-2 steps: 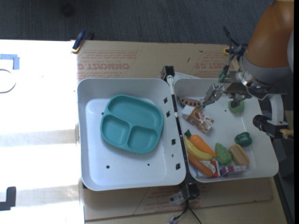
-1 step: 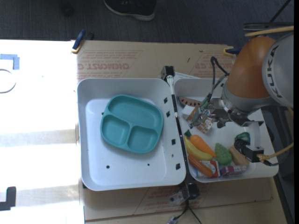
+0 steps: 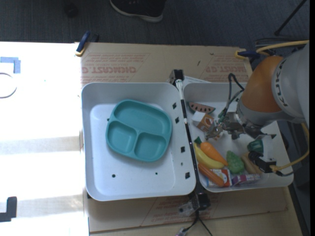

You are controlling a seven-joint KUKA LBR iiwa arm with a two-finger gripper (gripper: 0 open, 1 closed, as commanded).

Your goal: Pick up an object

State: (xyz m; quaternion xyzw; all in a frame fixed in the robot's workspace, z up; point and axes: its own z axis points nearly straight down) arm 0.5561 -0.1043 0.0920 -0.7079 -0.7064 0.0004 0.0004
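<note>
You are looking down on two shallow white bins sitting side by side on a cardboard-covered bench. The left bin (image 3: 98, 181) is occupying the middle of the frame and is holding a teal divided plate (image 3: 139, 130), which is lying flat toward the bin's upper centre with its three compartments facing up. The right bin (image 3: 283, 181) is sitting at the right of the frame, and the arm (image 3: 275, 90) (grey, with its orange band showing at the upper right) is reaching down into it. The gripper (image 3: 218, 127) is hanging low over the upper-left part of that bin, just above a cluster of toy food, and you cannot tell from this angle whether its pincer is released or clenched, nor whether anything is caught in it. Just below the gripper a carrot (image 3: 213, 151) is lying at a slant, and a banana (image 3: 206, 159) is lying beside it toward the lower left, the two touching. A green vegetable piece (image 3: 236, 162) is resting to the right of them, and a flat packet (image 3: 231, 178) is lying along the bin's lower edge. A watermelon slice (image 3: 202, 107) is sitting near the bin's upper-left corner, a little apart from the gripper. A dark shoe (image 3: 138, 6) is showing on the carpet at the top of the frame.
</note>
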